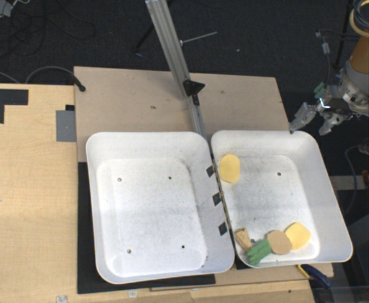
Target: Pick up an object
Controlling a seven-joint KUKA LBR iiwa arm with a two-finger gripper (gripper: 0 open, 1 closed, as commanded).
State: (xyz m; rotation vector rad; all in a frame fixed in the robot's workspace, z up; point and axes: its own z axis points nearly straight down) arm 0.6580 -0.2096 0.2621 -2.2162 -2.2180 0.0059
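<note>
— Where the arm (361, 49) reaches in at the upper right of the frame, how is the gripper (315, 120) seen?

— It is seen just past the upper right corner of the right bin (323, 169), above dark floor. Its two fingers (301, 117) are spread apart, and nothing is held between them.

— And where are the objects found?

— All are found in the right bin. A yellow oval (229, 168) is placed near the upper left of that bin, close to the wall shared with the left bin (102, 169). Four more are gathered along the lower edge: a yellow block (297, 235), a tan disc (278, 242) touching it on the left, a green piece (258, 252) below the disc, and a small tan piece (242, 238) by the left wall.

— Is the gripper kept near any of them?

— No, it is well apart from all of them.
</note>
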